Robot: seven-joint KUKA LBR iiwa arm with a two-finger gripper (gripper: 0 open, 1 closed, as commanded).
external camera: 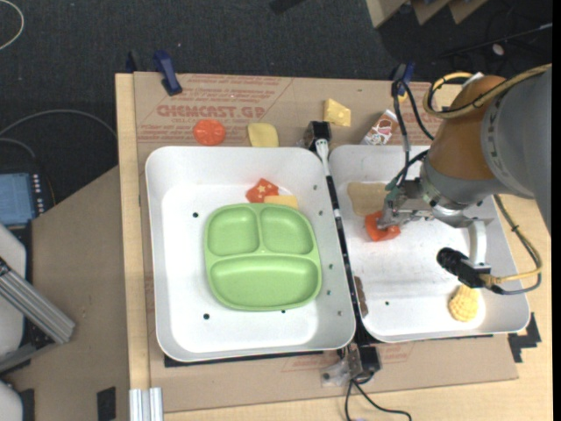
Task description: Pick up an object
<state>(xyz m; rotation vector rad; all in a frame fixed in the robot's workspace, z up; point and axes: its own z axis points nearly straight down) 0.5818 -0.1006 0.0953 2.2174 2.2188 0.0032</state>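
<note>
Over the right bin [412, 301], stretched in from the right on a grey arm [517, 139] and hung the gripper [399, 210] low, at the upper right edge of a red toy [380, 229]. Could not tell whether set wide or narrow: hidden beneath the wrist. Could not tell either whether touching the red toy or just above it. Lay flat on the bin floor near the left wall, just below a tan slice [365, 195], well apart from a yellow corn [465, 303] in the lower right corner. Looked small, light and stiff, probably moulded plastic, smooth enough to slip. Likely best taken across its narrow middle, straight down, clear of the tan slice. Elsewhere, kept a green plate [261, 257] in the left bin [175, 235], well away from this grasp
</note>
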